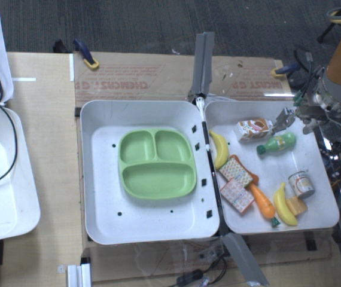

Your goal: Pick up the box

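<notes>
Standing at the bench, I am looking down on two white bins set side by side. The left bin [99, 220] is holding a green divided plate [157, 163], lying flat near its middle. The right bin [320, 220] is holding the rest: a banana [220, 149] is lying along its left wall, and just beside that the box [237, 170], patterned, is resting flat, touching a second patterned packet [237, 195] below it. A carrot [262, 203] is lying against these two. Further right, a snack bag [254, 128] and a green bottle [276, 143] are sitting near the far wall, with a can [301, 184] and a second banana [285, 207] nearer the front. The gripper [285, 119] is hovering over the bin's far right, well apart from the box; whether it is released or clenched I cannot tell.
</notes>
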You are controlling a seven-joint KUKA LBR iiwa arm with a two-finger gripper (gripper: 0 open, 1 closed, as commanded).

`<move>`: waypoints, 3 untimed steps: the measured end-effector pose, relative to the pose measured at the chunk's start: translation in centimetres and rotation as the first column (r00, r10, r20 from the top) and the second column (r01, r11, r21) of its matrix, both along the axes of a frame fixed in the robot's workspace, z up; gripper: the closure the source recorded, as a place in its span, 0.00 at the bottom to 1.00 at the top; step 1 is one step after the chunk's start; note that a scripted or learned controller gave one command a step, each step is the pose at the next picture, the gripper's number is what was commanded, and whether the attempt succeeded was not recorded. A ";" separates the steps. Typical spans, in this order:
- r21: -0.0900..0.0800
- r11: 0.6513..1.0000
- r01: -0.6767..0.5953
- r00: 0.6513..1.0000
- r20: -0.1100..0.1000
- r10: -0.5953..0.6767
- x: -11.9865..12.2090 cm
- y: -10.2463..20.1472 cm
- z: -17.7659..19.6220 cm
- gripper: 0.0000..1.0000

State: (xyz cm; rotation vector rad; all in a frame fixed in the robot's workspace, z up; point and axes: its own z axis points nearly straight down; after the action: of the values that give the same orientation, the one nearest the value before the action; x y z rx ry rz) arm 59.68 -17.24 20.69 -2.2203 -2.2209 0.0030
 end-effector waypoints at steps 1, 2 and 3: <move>0.000 0.996 0.090 0.996 0.001 -0.090 -0.3 -0.3 -11.6 0.00; -0.001 0.996 0.092 0.996 0.000 -0.092 -0.4 -0.4 -10.7 1.00; -0.001 0.939 0.345 0.939 0.000 -0.345 0.8 12.6 -1.6 1.00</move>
State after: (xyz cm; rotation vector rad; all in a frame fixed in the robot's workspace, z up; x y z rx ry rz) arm 60.53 -4.64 19.09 -2.5754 -1.7980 0.0043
